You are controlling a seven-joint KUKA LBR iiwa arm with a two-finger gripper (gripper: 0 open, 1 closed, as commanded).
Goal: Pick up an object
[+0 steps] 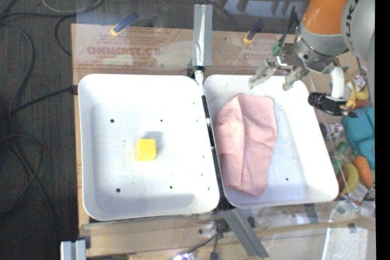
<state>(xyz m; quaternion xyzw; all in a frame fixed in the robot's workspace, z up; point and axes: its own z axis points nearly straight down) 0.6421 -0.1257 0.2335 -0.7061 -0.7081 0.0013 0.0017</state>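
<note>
The gripper [275, 77] is held spread w/ nothing in it, just past the pink cloth [247, 143], prob. ready for a grab.

A brown bench [140, 52] fills mid-frame, bearing two white bins: left bin [97, 94] and right bin [304, 149], touching at centre.

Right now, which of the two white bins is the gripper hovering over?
The right bin, holding the pink cloth; the gripper hangs at its far edge. The left bin holds a yellow block.
</note>
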